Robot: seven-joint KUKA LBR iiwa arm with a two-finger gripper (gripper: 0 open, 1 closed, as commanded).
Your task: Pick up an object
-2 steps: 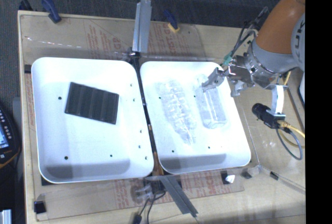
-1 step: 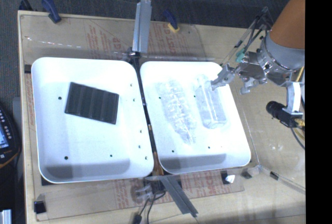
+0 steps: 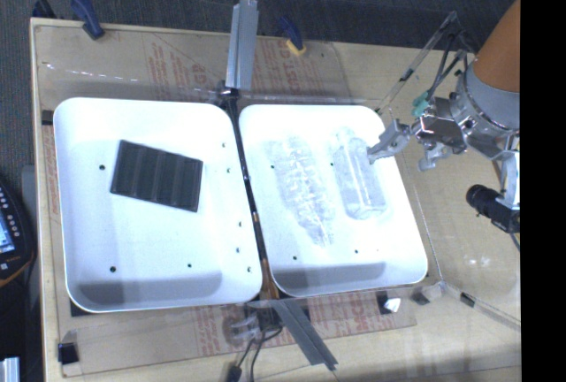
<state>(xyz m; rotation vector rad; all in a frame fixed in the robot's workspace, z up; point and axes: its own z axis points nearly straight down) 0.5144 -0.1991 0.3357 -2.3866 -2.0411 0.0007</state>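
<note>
A dark ribbed rectangular slab (image 3: 156, 176) lies flat in the left bin (image 3: 80, 274), toward its upper left. In the right bin (image 3: 407, 261) lie two clear plastic things. One is a crinkled see-through strip (image 3: 301, 187) near the middle, and the other is a clear tube-like container (image 3: 357, 181) to its right. My gripper (image 3: 395, 141) hangs over the right bin's right rim, just above and to the right of the clear container's top end. I see nothing held in it.
A grey metal bar (image 3: 241, 44) stands behind the gap between the bins. Blue clamps (image 3: 87, 16) grip the bench's back edge. Thin cables (image 3: 424, 53) run up from the wrist. Bare bench (image 3: 469, 265) lies to the right of the right bin.
</note>
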